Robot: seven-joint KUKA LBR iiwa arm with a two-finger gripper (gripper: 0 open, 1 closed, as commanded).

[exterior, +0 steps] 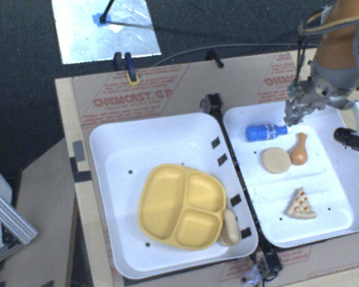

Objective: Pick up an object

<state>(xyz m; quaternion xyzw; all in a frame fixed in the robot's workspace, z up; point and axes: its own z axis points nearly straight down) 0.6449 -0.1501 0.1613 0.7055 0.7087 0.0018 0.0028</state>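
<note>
Gripper (pixel 294 113) hangs just right of the small blue plastic bottle (pixel 265 132) lying sideways, white cap toward it, jaw state unreadable here.

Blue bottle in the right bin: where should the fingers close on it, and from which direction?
Probably across the middle of the blue bottle, coming straight down. It lies on its side, long axis running left-right, so the fingers should straddle its narrow width. The gripper already hovers by its right end; the round cookie lies clear of it below.
</note>
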